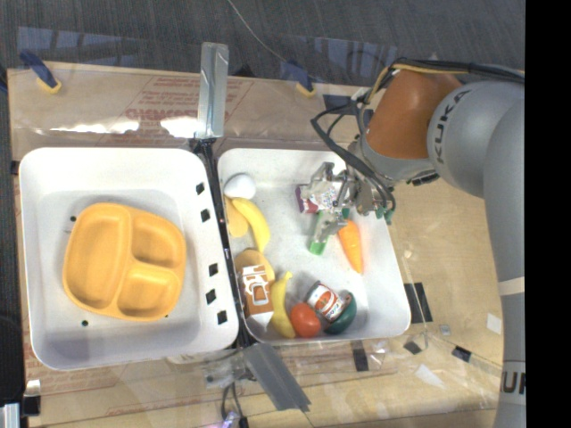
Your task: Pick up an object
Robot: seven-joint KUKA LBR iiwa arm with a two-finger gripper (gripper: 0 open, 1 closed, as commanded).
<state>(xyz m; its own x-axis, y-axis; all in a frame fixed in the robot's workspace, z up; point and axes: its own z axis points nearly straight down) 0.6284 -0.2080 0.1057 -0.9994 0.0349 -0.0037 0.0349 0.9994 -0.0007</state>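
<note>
My gripper (332, 201) hangs low in the upper middle of the right bin (393, 266), under the orange-banded wrist. Directly below it lie an orange carrot (353, 245) and a small green piece (318, 240), both close to its tip. A small dark red item (308, 204) shows at the gripper's left side; whether it is held is unclear. Along the bin's left wall are a white egg (239, 185) and a yellow banana (252, 222).
At the right bin's front lie an orange box (256, 288), a small banana (282, 308), a red tomato (304, 322) and a can (331, 304). The left bin (36, 185) holds a yellow divided plate (124, 259). Black cables loop near the wrist.
</note>
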